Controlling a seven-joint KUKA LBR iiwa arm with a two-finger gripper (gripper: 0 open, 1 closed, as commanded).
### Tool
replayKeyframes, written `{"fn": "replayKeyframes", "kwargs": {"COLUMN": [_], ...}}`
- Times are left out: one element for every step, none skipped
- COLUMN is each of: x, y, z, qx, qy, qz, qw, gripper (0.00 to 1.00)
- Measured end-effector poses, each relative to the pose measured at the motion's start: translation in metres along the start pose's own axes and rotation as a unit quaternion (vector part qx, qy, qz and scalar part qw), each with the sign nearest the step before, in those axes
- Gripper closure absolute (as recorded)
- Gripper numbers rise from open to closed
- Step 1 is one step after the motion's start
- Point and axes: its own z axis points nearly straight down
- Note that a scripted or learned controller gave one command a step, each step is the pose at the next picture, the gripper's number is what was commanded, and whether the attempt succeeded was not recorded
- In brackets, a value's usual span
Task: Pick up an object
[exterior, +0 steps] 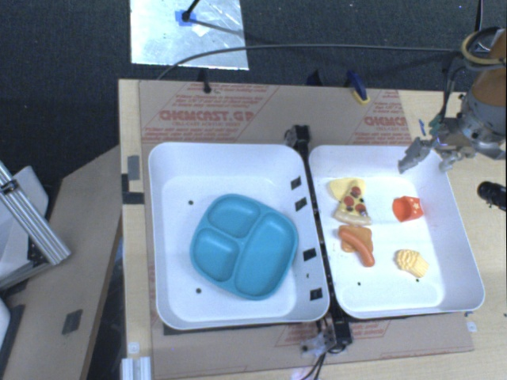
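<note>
Two white bins side by side on bench. Left bin holds a blue divided plate. Right bin holds four toy foods: pizza slice at upper left, hot dog just below it, red piece to the right, ridged yellow piece lower right. Gripper hangs over right bin's far right corner, fingers apart w/ nothing between them, well apart from the foods.
</note>
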Motion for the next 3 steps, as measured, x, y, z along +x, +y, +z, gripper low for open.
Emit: {"fn": "replayKeyframes", "kwargs": {"x": [0.001, -0.001, -0.011], "y": [0.003, 0.004, 0.007], "z": [-0.008, 0.033, 0.082], "qx": [-0.006, -0.005, -0.005], "qy": [-0.001, -0.001, -0.001], "qz": [-0.001, -0.001, 0.0], "qw": [1.0, 1.0, 1.0], "gripper": [0.0, 0.0, 0.0]}}
